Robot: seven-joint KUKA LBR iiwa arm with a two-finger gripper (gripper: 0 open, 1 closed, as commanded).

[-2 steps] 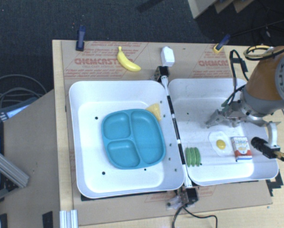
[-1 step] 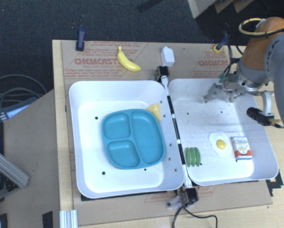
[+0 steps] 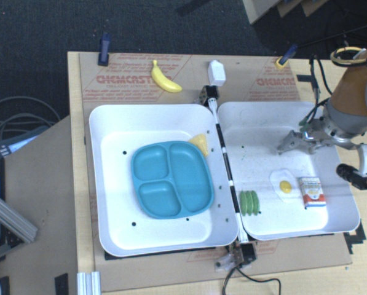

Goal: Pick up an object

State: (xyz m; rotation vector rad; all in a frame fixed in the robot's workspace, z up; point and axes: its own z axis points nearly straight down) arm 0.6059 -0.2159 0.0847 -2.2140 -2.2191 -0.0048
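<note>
- You see the grey arm with its orange band coming in from the right edge of the frame, upper right, bent down over the right-hand shallow white bin.
- Its wrist points toward the left of the frame, and the tool sits low over the upper middle of that bin.
- The tool's two thin metal fingers are spread apart, with bare bin floor between them; nothing is gripped.
- Below the tool, in the lower half of the right bin, lie three things: a white fried-egg toy with a yellow yolk, just right of it a small white carton with a red and blue label, and near the bin's lower left corner a green ridged vegetable toy.
- All three lie apart from the tool, none touching it.
- In the left-hand white bin you see a blue plastic plate with three compartments, and a pale yellow wedge touching the plate's upper right rim.
- On the cardboard-covered desk above the left bin lies a yellow toy banana, well apart from the tool.
- A small white block rests on the desk above the gap between the two bins.
</note>
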